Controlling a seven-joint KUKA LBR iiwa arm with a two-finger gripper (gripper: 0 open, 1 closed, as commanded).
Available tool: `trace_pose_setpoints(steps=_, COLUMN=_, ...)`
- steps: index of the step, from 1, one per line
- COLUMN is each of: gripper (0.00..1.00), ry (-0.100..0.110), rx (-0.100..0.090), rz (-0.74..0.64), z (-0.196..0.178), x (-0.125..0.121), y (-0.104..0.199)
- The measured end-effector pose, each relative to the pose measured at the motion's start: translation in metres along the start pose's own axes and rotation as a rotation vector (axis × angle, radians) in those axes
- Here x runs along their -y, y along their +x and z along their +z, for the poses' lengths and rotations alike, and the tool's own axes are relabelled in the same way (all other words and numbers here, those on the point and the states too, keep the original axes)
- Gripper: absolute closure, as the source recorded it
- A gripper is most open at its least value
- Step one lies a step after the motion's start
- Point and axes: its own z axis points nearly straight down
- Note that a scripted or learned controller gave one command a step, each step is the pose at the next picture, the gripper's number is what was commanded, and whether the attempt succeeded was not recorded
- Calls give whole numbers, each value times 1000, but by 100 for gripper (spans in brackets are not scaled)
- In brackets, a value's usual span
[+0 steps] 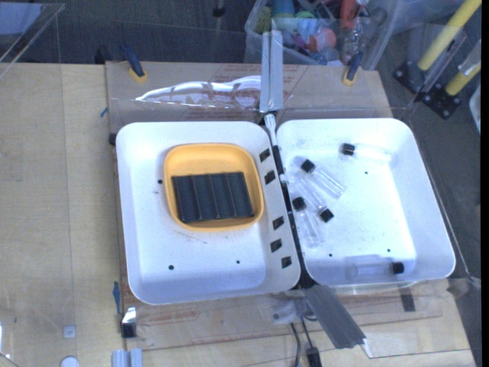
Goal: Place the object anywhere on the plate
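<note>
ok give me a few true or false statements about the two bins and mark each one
1. The yellow plate sits in the left bin. True.
2. A dark ridged rectangular block lies on the plate. True.
3. The clear vials with black caps lie on the plate. False: they lie in the right bin.
4. One capped vial lies near the right bin's front edge. True.
5. The plate is blue. False: it is yellow.

A clear tub [321, 14] of bright toys sits beyond the wooden surface [53, 205]. Two blue clamps [134, 66] grip the cardboard sheet [191, 90] behind the bins.
</note>
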Motion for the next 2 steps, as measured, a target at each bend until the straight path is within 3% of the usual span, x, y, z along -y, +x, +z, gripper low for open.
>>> trace_pose_setpoints(steps=1, gripper=100, ry=1, rx=-3, rz=-328, z=-1, x=25, y=17)
trace_pose_setpoints(steps=2, gripper=100, ry=-2, rx=2, rz=-660, z=-1, x=16, y=11)
